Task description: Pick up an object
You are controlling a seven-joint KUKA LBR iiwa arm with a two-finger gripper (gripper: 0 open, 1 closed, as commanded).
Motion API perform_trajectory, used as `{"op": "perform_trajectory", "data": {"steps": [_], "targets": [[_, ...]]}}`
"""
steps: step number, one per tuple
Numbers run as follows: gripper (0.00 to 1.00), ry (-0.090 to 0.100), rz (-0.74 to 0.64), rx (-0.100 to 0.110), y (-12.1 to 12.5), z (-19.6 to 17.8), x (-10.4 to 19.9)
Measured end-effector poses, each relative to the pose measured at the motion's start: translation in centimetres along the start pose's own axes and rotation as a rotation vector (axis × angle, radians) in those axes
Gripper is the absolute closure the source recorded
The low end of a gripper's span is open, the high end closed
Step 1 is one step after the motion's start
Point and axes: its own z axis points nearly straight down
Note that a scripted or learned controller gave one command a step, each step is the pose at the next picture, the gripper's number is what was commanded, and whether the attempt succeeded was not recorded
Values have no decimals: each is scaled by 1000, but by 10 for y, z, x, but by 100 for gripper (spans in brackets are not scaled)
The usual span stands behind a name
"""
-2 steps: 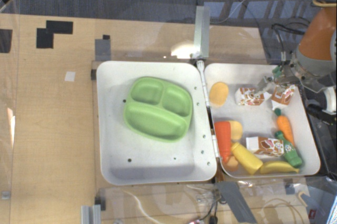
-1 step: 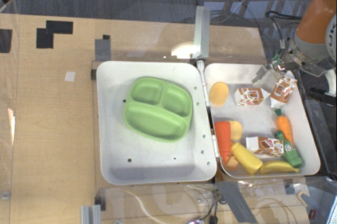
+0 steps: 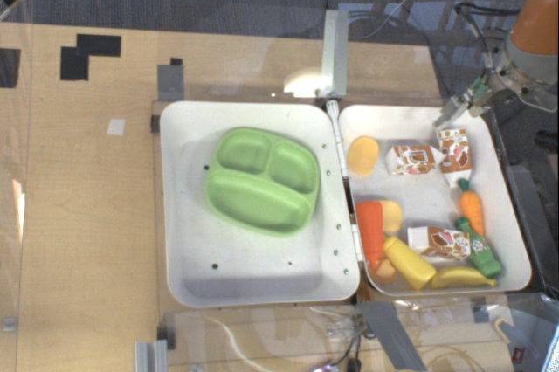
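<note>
grey two-finger gripper (image 3: 456, 109) hangs at the far right corner of the right-hand shallow white bin (image 3: 517, 213), reaching in from the right below the arm's orange band (image 3: 534, 23). whether it is released or clenched, i cannot tell; nothing can be made out gripped in it. its tip sits just above a small brown-and-white printed carton (image 3: 456, 149) lying near the bin's far right wall, and it is too close to judge whether the two touch.

beside that carton, toward the middle, lies a second brown-and-white carton (image 3: 411, 159), and left of it a round yellow-orange toy fruit (image 3: 363, 155) near the divider between the bins. an orange toy carrot with a green top (image 3: 471, 206) lies along the right side. nearer the front, a red-orange cylindrical toy (image 3: 370, 232) stands against the left wall, with a pale yellow round piece (image 3: 392, 214) just beside it. a yellow plastic squeeze bottle (image 3: 410, 264) lies tilted at the front, a yellow toy banana (image 3: 460, 278) rests along the front edge, a third printed carton (image 3: 441, 243) sits between them, and a dark green toy bottle (image 3: 481, 251) lies at the front right corner.

left-hand shallow white bin (image 3: 188, 274) holds a light green plastic divided plate (image 3: 262, 180) with three compartments, set a little toward the far side. both bins rest on a pale wooden bench (image 3: 79, 213).
</note>
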Motion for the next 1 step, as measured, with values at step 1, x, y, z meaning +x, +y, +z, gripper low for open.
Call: {"op": "perform_trajectory", "data": {"steps": [1], "targets": [[0,-13,-84,-19,-6,67,0]]}}
